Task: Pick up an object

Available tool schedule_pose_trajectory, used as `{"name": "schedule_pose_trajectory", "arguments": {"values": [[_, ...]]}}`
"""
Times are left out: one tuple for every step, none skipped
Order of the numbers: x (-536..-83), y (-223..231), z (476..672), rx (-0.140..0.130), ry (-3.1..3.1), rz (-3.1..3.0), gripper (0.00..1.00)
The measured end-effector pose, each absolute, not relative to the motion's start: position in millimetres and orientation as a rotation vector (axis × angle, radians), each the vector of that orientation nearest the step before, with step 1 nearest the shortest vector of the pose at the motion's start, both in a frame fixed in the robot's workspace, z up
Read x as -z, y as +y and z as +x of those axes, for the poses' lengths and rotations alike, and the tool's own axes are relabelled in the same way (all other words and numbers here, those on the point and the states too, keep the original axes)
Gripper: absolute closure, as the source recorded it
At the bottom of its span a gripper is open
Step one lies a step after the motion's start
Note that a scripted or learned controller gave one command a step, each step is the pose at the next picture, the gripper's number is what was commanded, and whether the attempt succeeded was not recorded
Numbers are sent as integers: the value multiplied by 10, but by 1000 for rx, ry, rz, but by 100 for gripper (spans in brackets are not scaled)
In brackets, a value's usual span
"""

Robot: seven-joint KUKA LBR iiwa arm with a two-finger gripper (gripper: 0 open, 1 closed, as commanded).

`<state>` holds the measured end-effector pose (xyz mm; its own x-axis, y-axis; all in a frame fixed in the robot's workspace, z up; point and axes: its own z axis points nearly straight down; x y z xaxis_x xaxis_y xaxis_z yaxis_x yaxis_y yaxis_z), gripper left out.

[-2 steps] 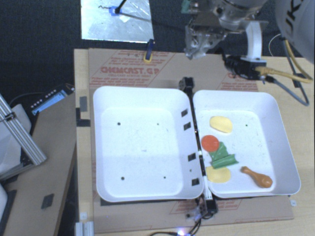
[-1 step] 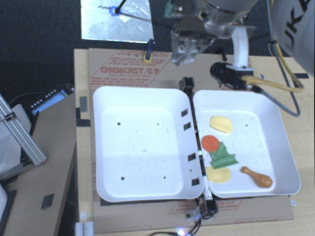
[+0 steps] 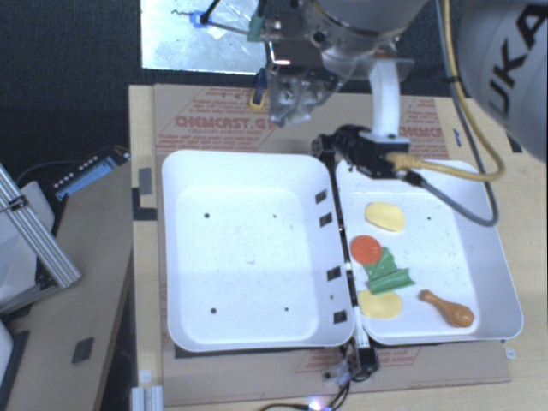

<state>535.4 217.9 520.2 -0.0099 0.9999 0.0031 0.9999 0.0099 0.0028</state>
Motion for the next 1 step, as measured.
{"name": "schedule_pose_trajectory", "arguments": {"values": [[-5358, 2351, 5119, 5, -2229, -2214, 100]]}}
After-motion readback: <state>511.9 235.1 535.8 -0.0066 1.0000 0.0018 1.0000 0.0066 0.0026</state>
